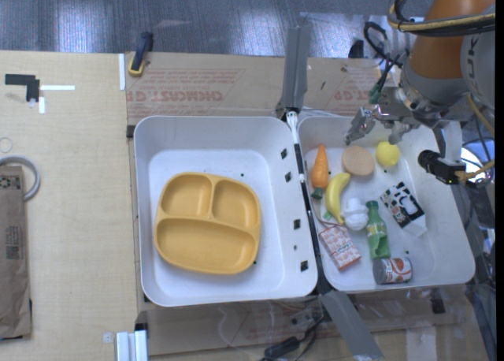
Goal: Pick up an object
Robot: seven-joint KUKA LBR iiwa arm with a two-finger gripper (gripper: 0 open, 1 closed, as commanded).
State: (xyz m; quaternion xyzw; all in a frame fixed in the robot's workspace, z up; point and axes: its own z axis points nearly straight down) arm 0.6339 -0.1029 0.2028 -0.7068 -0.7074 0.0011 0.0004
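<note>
Camera view: gripper hangs over the far end of the right bin, nothing visibly between its fingers; how far apart they stand, cannot tell. Just below it sit the tan round and lemon, carrot and banana beyond. Risk: items packed close, so a descent could straddle two or nudge the lemon aside.

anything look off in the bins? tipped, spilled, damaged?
Nothing spilled or visibly damaged. In the right bin, the green bottle and can lie on their sides, and the items sit in a loose jumble: carrot, banana, small carton. The yellow divided plate lies flat in the left bin. The gripper is above the right bin's far edge.
</note>
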